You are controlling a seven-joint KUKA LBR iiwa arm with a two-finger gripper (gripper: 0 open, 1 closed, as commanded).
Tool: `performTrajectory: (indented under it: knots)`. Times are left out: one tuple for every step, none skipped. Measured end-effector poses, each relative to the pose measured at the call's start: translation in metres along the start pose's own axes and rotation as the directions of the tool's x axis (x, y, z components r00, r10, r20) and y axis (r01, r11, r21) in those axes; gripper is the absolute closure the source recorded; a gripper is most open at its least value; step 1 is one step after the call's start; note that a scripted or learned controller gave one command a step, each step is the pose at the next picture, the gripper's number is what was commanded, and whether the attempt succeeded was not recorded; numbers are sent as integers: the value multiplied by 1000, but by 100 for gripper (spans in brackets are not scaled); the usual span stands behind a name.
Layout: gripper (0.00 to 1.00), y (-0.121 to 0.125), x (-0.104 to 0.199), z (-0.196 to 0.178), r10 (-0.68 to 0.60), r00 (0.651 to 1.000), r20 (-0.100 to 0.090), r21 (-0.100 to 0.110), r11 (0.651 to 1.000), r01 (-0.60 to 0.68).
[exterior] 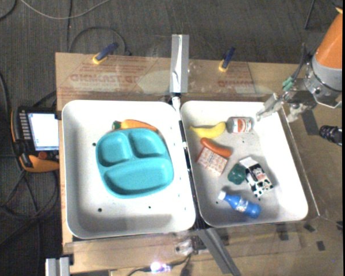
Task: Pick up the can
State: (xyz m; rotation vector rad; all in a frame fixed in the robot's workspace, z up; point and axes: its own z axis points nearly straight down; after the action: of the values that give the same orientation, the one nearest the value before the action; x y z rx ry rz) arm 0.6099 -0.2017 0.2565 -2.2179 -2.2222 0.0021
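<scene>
The can lies on its side at the 12 o'clock end of the right bin, touching the banana. It looks small, light, hard and smooth, so it may roll. Its long way runs from 9 to 3 o'clock. Grab it across the round middle. The gripper hangs open just beside it, holding nothing.

The left bin holds a blue tray with an orange thing tucked behind it. In the right bin lie a banana, a hot dog beside a patterned card, a green thing, a small carton and a blue bottle. A tablet sits left of the desk.
</scene>
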Motion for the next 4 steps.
performTrajectory:
  knots:
    - [0, -27, 2, 26, 79, 997, -1, 0, 997, -79]
    - [0, -27, 2, 26, 79, 997, -1, 0, 997, -79]
    - [0, -38, 0, 86, 4, 1000, 1, 0, 1000, -4]
    - [0, 35, 6, 97, 159, 987, 2, 0, 987, -159]
